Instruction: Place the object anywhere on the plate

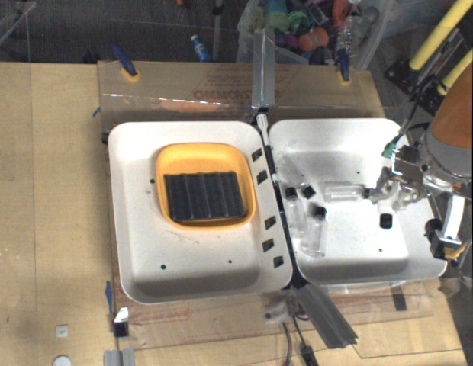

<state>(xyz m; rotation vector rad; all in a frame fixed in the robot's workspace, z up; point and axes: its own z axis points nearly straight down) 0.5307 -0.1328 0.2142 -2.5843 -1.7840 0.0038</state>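
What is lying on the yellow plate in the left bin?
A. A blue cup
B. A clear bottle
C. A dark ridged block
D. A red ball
C: a dark ridged block lies flat on the yellow plate in the left bin.

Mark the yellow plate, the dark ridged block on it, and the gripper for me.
yellow plate (pixel 169 161): camera view, bare upper-left rim.
dark ridged block (pixel 204 195): camera view, centre of its top face.
gripper (pixel 395 193): camera view, at its tip over the right bin.
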